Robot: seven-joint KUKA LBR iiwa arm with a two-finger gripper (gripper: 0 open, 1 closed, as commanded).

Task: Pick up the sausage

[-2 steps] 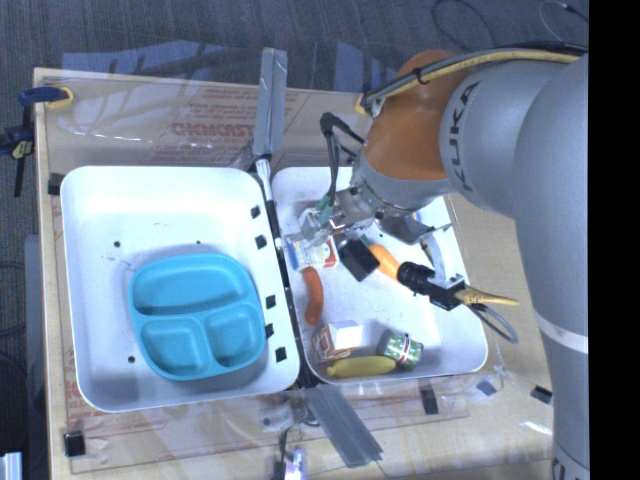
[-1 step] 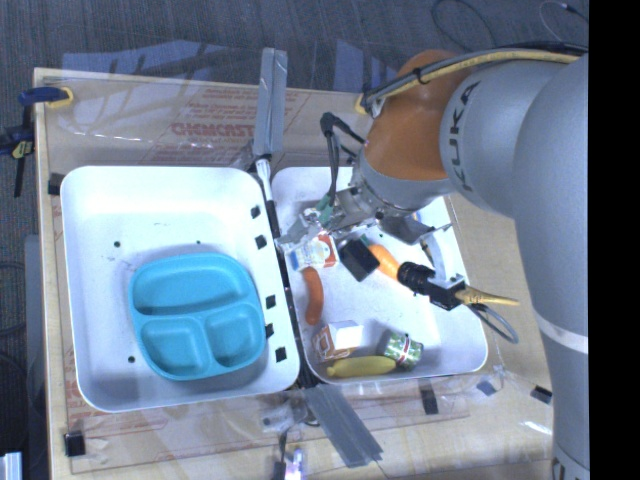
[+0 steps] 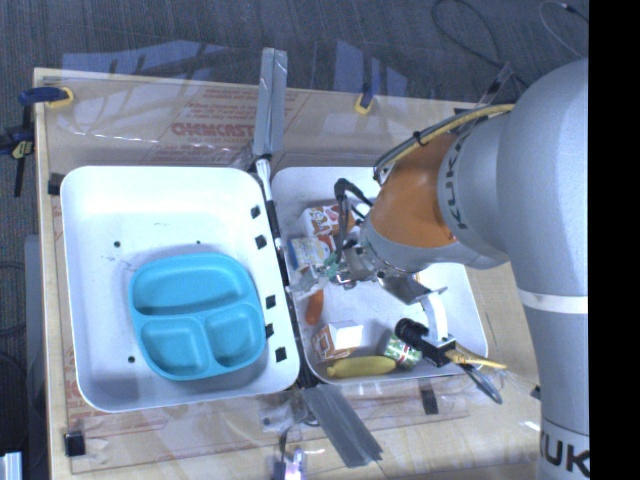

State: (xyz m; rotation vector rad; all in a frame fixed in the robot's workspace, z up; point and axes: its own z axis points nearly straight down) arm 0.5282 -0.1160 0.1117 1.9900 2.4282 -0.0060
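Sausage (image 3: 314, 307) lies blurred just beside the claw (image 3: 341, 271), whose grip I cannot tell.

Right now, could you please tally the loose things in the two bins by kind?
Blue divided tray: 1
Sausage: 1
Banana: 1
Green can: 1
Packets or boxes: 3
Total: 7 in sight
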